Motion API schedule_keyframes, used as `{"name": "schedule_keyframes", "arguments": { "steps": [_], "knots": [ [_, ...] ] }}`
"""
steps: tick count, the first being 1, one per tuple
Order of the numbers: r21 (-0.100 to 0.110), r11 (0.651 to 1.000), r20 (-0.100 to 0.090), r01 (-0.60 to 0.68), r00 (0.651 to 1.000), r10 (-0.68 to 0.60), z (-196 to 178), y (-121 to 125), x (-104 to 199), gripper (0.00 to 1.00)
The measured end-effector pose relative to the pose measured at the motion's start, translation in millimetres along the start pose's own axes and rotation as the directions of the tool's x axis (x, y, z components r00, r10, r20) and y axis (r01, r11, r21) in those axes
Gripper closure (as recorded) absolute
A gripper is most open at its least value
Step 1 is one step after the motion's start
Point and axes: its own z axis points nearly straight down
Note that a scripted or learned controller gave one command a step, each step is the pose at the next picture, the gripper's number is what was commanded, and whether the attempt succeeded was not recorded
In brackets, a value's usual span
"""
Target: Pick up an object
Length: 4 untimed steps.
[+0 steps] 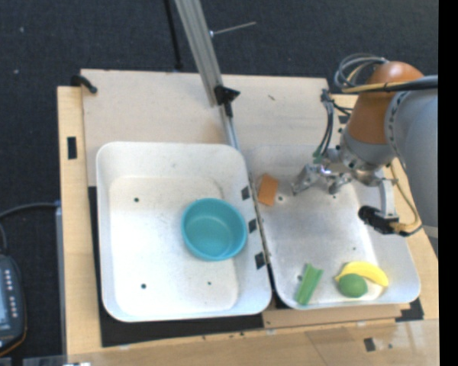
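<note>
approach step: two-finger gripper (pixel 314 180) hangs spread wide and empty over the right white bin (pixel 332 235); small orange block (pixel 267 190) lies just beside, leftward. next: shift left, descend, close.

Evenly and brightly lit from above, with no hard shadows. Whites of the left bin (pixel 122 204) and right bin (pixel 328 235) near blown out, with faint speckle showing. Soft focus overall, edges slightly fuzzy, colours a little washed. Dark floor (pixel 61 21) grainy. Mild sheen on the orange band (pixel 382 90).
</note>
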Motion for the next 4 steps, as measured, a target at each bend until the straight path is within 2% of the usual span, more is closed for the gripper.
{"name": "schedule_keyframes", "arguments": {
  "steps": [1,4],
  "knots": [
    [-0.006,1.000,0.002,0.000,1.000,0.000,-13.2,1.5,-0.9,1.00],
    [-0.008,1.000,-0.001,0.005,1.000,-0.005,-149.9,0.6,4.4,1.00]
  ]
}}
